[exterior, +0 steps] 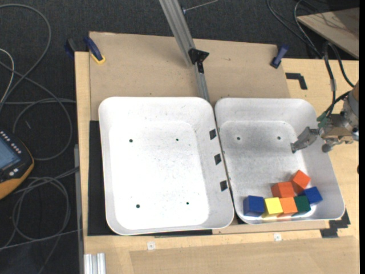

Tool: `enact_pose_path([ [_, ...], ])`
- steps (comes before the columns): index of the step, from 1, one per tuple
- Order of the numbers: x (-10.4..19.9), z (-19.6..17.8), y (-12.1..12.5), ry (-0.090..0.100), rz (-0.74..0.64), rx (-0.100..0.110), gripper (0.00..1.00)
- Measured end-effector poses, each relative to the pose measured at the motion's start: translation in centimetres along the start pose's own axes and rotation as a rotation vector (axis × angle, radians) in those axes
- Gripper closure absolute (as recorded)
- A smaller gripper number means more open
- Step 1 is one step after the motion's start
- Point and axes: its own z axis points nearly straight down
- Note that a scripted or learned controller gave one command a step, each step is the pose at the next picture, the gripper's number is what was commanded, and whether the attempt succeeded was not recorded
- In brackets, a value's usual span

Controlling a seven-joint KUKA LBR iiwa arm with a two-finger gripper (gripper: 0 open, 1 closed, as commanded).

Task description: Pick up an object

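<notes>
Several small blocks [283,200], in blue, yellow, orange and green, lie packed together at the lower right corner of the right bin [251,153], touching one another and close to the bin's wall. Hand [312,138]: at the right edge of the frame, over the right bin's upper right rim, above and apart from the blocks; nothing between its fingers, which appear spread, so released. Risk, as judged: with the blocks crowded and pressed to the corner, fingers coming down may strike a neighbour or the wall, push the pile aside and close on nothing; a tilted orange block may slip. Left bin [157,164]: white, speckled, at centre left. Table [142,67]: pale wood, blue clamps at the upper corners, a metal strut running from top centre to between the bins. Floor: dark carpet, loose cables, a handheld pendant at the left edge.
</notes>
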Motion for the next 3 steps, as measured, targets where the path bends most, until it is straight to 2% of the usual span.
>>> enact_pose_path([
  [1, 0.8, 6.1, -0.1, 0.001, 0.0, 0.002, 0.0],
  [2, 0.4, 12.2, -0.7, 0.0, 0.002, 0.002, 0.0],
  [3, 0.3, 10.7, -0.5, -0.003, 0.001, -0.008, 1.0],
])
